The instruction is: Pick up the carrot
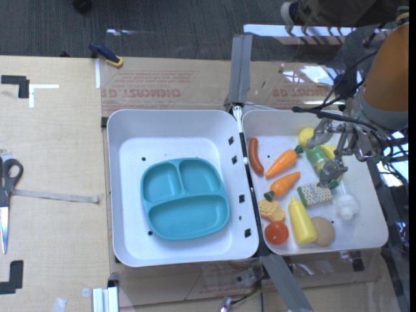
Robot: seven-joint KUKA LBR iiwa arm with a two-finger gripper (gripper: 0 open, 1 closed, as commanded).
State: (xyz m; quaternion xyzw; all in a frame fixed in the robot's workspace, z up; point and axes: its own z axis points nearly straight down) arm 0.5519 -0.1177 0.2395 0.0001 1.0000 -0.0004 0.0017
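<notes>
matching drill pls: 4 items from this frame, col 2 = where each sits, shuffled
Things:
1. teal three-compartment plastic plate
2. long red toy sausage
3. round red toy tomato
4. grey-handled metal scissors

Places:
A. near edge of the right bin, beside the yellow bottle
B. on the bench, far left
C. middle of the left bin
D. right bin, along the wall next to the left bin

Pairs: 1-C, 2-D, 3-A, 4-B
</notes>
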